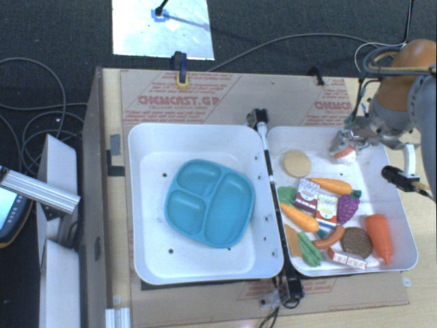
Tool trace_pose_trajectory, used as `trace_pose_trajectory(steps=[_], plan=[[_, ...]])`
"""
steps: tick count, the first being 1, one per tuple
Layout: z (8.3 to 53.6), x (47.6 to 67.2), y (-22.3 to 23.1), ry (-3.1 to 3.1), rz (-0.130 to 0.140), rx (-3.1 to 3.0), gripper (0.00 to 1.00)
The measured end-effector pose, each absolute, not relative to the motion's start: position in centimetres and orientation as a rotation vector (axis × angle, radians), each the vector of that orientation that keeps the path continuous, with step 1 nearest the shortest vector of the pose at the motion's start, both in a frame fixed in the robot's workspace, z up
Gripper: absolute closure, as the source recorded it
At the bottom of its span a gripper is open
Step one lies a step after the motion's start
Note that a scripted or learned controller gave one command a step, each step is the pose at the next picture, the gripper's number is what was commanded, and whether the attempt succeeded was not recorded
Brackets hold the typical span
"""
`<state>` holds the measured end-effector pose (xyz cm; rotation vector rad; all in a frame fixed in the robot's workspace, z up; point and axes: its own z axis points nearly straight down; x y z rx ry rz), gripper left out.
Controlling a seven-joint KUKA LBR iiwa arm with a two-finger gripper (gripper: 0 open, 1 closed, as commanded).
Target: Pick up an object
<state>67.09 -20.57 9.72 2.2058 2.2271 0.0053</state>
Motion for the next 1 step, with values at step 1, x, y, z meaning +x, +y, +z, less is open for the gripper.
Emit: trace_pose_trajectory(steps=[1], plan=[[13.85, 56.75, -14.81, 2.223, 0.002, 2.218, 1.00]])
